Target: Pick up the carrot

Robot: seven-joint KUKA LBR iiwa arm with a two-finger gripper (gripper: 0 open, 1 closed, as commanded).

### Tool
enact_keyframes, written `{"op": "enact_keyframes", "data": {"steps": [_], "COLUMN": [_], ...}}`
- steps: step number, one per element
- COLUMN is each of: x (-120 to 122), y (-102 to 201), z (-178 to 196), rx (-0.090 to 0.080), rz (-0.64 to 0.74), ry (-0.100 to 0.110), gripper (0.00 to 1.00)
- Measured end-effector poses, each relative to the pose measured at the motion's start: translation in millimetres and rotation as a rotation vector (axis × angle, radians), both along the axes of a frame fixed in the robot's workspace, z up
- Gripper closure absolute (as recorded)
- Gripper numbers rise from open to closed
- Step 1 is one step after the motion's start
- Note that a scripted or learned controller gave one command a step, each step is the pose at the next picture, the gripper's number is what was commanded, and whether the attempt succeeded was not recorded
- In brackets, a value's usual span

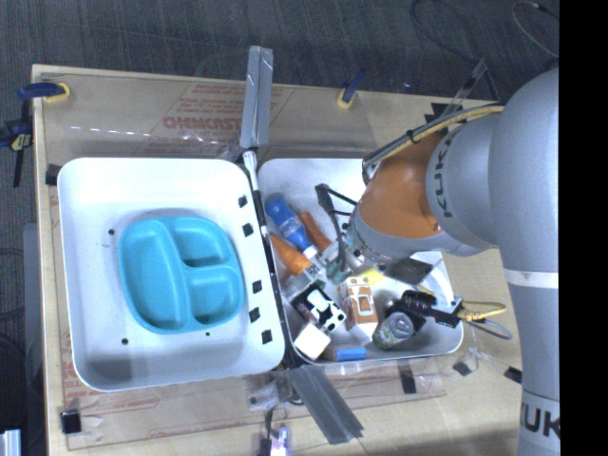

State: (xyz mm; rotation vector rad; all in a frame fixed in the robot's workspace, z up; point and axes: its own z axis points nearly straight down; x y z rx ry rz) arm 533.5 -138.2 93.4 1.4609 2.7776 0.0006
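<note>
Camera view: carrot [288, 255] by right bin's [446, 342] left wall; hand [339, 266] state unclear; descend centred along carrot, avoid bottle [285, 218].

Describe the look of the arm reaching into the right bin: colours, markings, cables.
The arm is made of bulky, rounded grey segments. A glossy orange band circles it above the wrist. Dark KUKA lettering runs along the grey shell beside that band, with more lettering low on the base. A thin yellow and black cable runs along its top.
</note>
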Motion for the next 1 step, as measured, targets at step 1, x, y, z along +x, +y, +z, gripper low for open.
{"op": "enact_keyframes", "data": {"steps": [1], "x": [0.0], "y": [0.9], "z": [8.8], "rx": [0.002], "rz": [0.003], "ry": [0.004], "gripper": [1.0]}}
